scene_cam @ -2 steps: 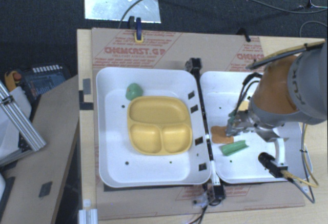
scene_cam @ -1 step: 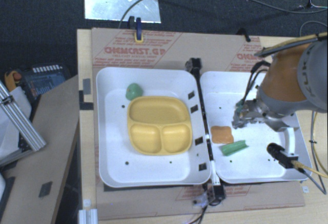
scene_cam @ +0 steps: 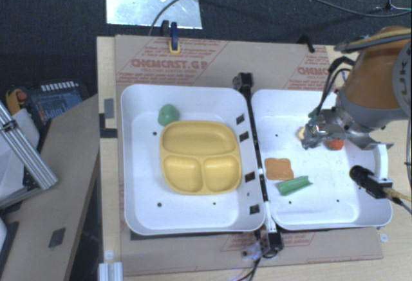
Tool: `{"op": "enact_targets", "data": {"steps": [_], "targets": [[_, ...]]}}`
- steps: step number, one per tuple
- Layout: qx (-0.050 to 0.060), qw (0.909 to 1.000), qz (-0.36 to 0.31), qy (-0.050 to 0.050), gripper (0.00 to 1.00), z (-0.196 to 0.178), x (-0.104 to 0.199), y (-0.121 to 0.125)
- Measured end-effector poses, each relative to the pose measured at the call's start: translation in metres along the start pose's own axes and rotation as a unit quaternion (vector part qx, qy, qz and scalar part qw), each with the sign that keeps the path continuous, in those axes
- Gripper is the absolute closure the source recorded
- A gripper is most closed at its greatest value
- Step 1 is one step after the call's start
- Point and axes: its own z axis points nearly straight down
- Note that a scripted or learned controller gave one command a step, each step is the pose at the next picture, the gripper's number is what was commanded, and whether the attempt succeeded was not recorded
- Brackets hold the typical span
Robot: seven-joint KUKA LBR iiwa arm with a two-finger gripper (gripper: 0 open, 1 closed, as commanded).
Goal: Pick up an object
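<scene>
Brown board beneath two white bins, dark carpet around.

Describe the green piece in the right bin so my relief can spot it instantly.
Look in the right bin, near its front-left corner. A flat orange piece lies there; the green piece sits just in front of it, a slim, slanted wedge, unlike the round green blob in the left bin.

Two shallow white bins are counted on the bench: a left bin and a right bin. One yellow tray with three compartments is seen in the left bin, along with one round green piece. In the right bin, one orange piece and one long green piece are counted, and one small red-orange item is partly seen beside the single arm.
</scene>
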Motion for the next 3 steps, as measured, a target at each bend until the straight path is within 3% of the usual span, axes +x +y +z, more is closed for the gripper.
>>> {"op": "enact_targets", "data": {"steps": [1,3], "targets": [[0.002,1.0000,0.000,0.000,1.00,-0.016,0.000,0.001],[0.003,1.0000,-0.003,0.001,1.00,-0.012,0.099,0.048]]}}
